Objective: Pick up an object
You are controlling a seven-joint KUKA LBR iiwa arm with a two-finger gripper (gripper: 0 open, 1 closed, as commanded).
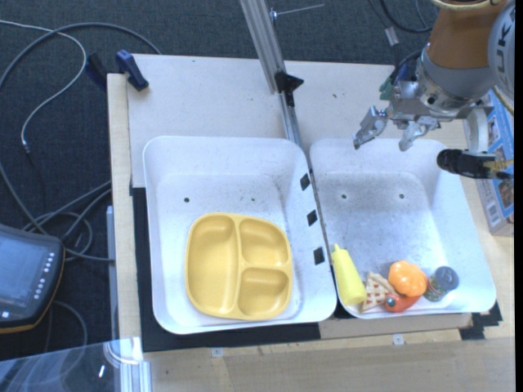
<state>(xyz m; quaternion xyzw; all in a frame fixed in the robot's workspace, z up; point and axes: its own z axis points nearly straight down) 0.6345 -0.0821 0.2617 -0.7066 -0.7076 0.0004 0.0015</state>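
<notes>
We see two bins side by side: the left bin (163,170) holds a divided tray (239,265); in the right bin's (445,207) near edge lie a bottle (348,276), a waffle-like piece (377,290), a round fruit (407,278) and perhaps a can (442,282).

Bench (212,96) was pale and speckled, and bore two shallow white bins side by side, touching along their inner rims. Left bin (163,158) sat toward the bench's left edge; right bin (462,219) reached its right edge. A blue clamp (131,68) gripped the far-left corner.
</notes>
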